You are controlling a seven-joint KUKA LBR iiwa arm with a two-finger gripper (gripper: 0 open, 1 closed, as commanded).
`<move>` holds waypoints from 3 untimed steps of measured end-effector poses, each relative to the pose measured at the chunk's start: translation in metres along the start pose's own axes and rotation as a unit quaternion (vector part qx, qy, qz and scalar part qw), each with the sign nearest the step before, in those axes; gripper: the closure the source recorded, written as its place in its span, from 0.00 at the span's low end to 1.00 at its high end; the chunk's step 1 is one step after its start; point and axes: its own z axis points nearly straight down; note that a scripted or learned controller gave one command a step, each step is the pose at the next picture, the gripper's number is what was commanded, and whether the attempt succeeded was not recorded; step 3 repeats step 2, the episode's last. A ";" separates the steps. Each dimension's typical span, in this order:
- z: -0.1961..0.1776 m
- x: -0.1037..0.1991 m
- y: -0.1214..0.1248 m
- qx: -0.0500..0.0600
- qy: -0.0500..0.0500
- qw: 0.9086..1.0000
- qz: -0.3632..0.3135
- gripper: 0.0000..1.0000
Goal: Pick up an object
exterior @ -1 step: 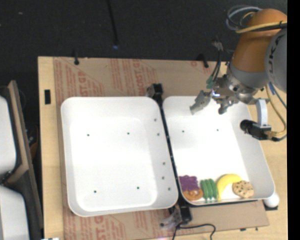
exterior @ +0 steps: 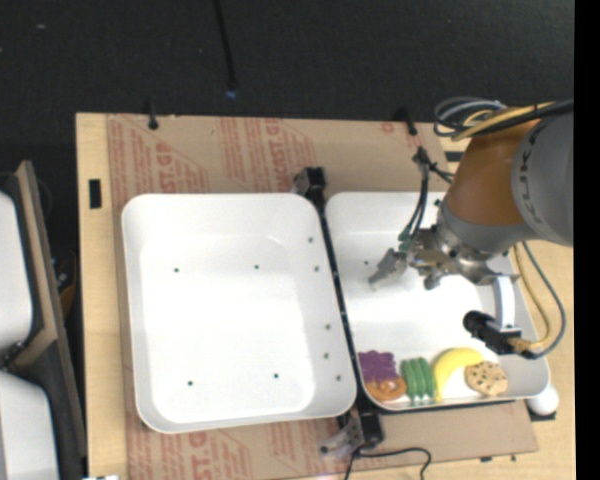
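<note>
Table [exterior: 230, 153] carrying two white bins side by side: left bin [exterior: 230, 308], right bin [exterior: 380, 218]. Grey arm [exterior: 500, 188] reaching in over right bin, hiding part of it. Tool [exterior: 408, 271] spread, pinching nothing, well above toys lined along near wall: purple grapes [exterior: 379, 367], green piece [exterior: 418, 380], banana [exterior: 457, 361], cookie [exterior: 486, 377]. Orange item [exterior: 385, 392] under grapes hard to identify.

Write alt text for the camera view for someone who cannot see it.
The grey arm reaches from the right over the right bin, its tool above bare floor, nothing between the fingers. Along that bin's near edge lie a purple toy, an orange piece, a green toy, a yellow toy and a cookie. The left bin sits beside it.
</note>
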 end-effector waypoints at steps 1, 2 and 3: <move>0.038 -0.070 -0.075 -0.002 -0.001 1.000 0.003 0.00; -0.043 -0.074 -0.078 -0.008 -0.002 1.000 0.000 0.00; -0.043 -0.074 -0.078 -0.008 -0.002 1.000 0.000 0.00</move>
